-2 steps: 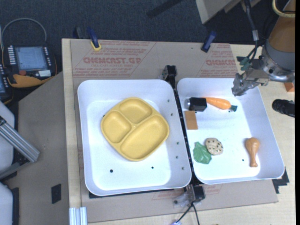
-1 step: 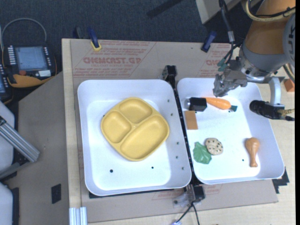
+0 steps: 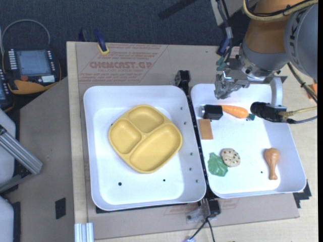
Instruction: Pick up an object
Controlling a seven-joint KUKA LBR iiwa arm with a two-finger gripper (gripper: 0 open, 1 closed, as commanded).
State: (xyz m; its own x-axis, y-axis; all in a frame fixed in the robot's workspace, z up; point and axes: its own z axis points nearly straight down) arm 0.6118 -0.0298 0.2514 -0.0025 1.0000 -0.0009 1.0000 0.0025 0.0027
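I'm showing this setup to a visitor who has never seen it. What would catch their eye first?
Probably the big yellow three-compartment plastic plate, lying alone in the left white bin. Next, the grey arm's orange band at upper right, with the gripper hanging over the far edge of the right white bin. In that bin, the toy orange carrot lies just below the gripper, with a brown toy drumstick further to the right.

Arm [image 3: 282, 24] — cropped at top-right edge
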